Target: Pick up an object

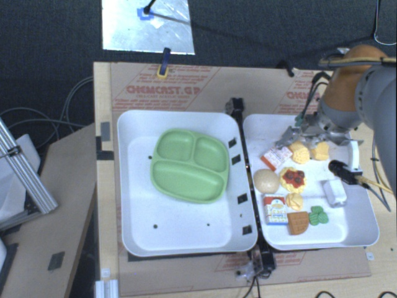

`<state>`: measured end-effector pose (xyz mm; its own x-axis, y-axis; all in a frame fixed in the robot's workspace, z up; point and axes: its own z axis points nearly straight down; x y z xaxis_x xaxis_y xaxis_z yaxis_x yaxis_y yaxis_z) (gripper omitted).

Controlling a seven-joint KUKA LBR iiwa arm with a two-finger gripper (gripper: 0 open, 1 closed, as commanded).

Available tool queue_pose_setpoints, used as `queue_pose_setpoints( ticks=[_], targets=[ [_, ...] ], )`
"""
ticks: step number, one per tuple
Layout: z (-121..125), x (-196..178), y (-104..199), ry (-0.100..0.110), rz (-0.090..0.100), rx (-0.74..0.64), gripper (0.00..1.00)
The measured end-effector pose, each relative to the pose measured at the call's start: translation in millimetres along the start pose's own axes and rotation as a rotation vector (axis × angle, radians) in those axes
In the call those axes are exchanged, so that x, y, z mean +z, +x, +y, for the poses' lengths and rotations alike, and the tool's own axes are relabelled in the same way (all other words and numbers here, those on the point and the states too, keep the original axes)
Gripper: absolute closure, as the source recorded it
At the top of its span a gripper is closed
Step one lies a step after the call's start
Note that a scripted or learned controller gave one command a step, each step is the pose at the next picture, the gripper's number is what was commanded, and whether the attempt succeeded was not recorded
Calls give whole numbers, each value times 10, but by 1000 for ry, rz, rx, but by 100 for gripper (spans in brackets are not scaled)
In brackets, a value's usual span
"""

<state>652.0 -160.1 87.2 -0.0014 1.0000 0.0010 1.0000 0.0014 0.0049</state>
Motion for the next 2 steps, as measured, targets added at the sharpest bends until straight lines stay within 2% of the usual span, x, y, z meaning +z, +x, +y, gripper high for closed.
queue_pose_setpoints(
  ticks=[1, 2],
  targets=[
    [37, -158, -3, -13, -4, -2, 100],
    [0, -778, 23, 0, -2, -2, 100]
  ],
)
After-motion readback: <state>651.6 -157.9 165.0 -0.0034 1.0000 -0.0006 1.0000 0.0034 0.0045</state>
